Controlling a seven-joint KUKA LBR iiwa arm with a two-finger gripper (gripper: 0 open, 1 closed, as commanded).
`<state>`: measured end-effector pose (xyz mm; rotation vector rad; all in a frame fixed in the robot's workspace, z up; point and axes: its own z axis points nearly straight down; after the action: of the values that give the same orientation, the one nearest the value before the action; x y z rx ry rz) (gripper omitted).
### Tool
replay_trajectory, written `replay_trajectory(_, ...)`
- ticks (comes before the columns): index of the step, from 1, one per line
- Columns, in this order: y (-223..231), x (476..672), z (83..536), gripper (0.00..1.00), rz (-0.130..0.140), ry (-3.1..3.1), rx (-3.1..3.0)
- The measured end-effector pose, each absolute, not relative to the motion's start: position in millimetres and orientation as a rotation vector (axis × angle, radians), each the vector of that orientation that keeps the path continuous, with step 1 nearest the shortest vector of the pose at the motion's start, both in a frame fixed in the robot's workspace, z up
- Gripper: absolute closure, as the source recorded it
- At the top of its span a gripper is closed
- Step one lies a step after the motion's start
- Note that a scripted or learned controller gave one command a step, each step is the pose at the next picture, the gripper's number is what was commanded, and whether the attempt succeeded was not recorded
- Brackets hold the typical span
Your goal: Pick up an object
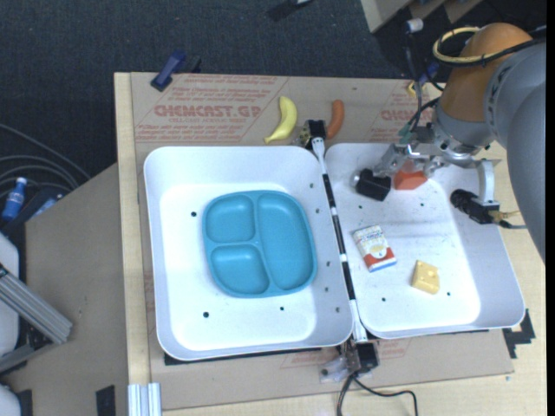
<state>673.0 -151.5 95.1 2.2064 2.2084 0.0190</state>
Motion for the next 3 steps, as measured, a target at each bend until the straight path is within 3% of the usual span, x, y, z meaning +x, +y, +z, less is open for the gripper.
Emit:
replay_trajectory(1, -150.3, 672.5, 103.3, 1.0, 0.017, 2.212, 2.205)
replay_trajectory(2, -77.8, 662.4, 220.7, 1.0, 0.003, 2.222, 2.218)
replay_trajectory(3, -25.7, 666.9, 234.3, 1.0, 0.003, 2.223, 2.218)
